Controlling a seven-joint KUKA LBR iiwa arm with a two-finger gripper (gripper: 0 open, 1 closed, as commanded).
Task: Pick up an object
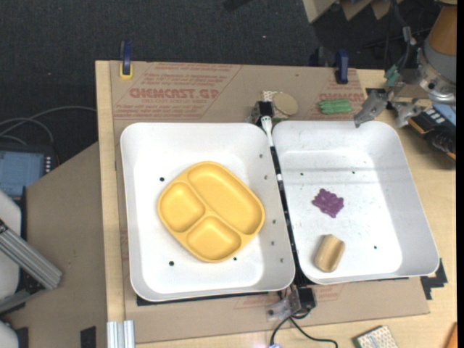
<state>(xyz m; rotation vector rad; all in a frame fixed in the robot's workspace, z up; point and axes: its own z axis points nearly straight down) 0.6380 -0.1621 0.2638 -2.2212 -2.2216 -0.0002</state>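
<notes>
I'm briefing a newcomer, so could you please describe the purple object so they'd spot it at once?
Look at the right-hand white bin. Near its middle lies the purple object, small, flat and knobbly. Its only neighbour, a tan cylinder, sits closer to the bin's near edge and is smooth and rounded.

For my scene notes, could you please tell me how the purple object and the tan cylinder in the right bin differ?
The purple object is flat and lumpy-edged; the tan cylinder is smooth, rounded and lying on its side. The purple object sits nearer the middle of the right bin; the tan cylinder lies closer to its front edge. Both are small, rest apart from each other and share that bin.
</notes>
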